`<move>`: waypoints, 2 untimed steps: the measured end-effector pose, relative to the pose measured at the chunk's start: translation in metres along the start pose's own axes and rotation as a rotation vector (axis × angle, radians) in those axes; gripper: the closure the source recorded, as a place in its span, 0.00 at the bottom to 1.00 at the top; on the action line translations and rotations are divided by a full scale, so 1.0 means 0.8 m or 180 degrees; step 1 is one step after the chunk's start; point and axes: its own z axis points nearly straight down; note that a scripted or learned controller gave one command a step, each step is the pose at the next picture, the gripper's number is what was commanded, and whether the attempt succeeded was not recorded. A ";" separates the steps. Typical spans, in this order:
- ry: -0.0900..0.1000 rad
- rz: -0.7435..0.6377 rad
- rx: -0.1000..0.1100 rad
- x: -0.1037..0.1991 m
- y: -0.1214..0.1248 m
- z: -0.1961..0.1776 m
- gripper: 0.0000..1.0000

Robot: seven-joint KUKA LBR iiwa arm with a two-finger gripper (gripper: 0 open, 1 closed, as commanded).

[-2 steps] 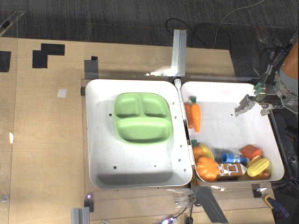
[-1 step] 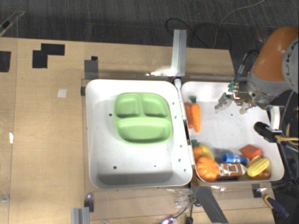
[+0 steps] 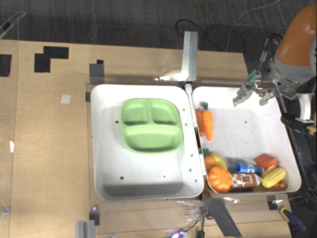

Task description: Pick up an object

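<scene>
Green divided plate (3 compartments), left white bin, bench

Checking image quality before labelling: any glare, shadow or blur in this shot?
Camera view: glare along the left bin's rim, soft shadow beneath the green tray, toys in the right bin's near corner slightly soft, tool fairly sharp.

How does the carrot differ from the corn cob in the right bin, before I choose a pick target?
The carrot is orange with a green top; the corn cob is yellow. The carrot lies by itself against the left wall of the right bin, pointing along that wall, while the corn cob lies slanted in the crowded near-right corner, touching other items. Both lie flat on the bin floor, apart from the gripper.
</scene>
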 end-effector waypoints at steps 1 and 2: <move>0.0002 -0.0157 0.0011 0.015 0.044 0.115 0.00; 0.0002 0.0771 0.0010 0.029 0.002 0.082 0.00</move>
